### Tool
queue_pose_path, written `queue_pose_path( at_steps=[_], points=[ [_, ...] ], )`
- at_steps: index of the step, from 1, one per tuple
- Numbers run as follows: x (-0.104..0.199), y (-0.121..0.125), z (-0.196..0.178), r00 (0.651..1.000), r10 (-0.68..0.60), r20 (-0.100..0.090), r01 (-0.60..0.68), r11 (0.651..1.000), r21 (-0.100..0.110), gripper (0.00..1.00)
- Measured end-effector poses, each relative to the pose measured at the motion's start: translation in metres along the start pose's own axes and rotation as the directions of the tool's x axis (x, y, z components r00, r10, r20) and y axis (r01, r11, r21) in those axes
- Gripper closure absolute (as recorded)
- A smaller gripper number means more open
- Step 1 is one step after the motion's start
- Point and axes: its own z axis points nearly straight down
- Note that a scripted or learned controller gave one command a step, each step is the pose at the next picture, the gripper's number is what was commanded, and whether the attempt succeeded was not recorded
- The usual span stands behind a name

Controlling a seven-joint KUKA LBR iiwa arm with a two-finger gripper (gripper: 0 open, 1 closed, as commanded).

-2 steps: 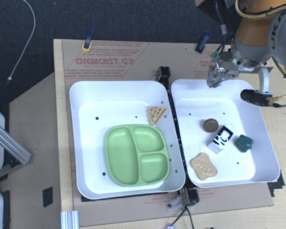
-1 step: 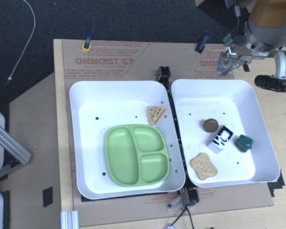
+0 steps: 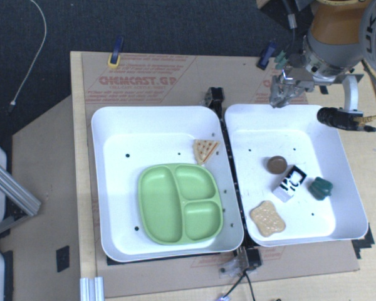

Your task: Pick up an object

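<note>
Nearest the camera, the left bin (image 3: 106,168) holds a green divided plate (image 3: 180,202) with a waffle piece (image 3: 205,149) beyond it. The right bin (image 3: 344,162) offers loose pickable items: a toast slice (image 3: 267,218), a black-and-white block (image 3: 289,184), a teal object (image 3: 320,187) and a brown disc (image 3: 276,164). Farthest, the gripper (image 3: 282,96) hovers over that bin's back rim, carrying nothing, seemingly staged for descent; its finger spacing is unclear

A robotics lab, by every sign. The bench (image 3: 88,168) is a board printed with a maker's name, held by small clamps (image 3: 115,52), and bears two white bins (image 3: 106,130) side by side. Loose cables (image 3: 31,55) trail over dark carpet (image 3: 175,11) at the far left. An aluminium frame rail (image 3: 9,184) stands at the left edge.
</note>
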Motion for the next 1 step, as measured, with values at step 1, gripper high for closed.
queue_pose_path(
  at_steps=[1],
  points=[
    [0.0446, -0.0144, -0.0002, 1.0, -0.001, -0.001, 0.001, 1.0, 0.0, 1.0]
  ],
)
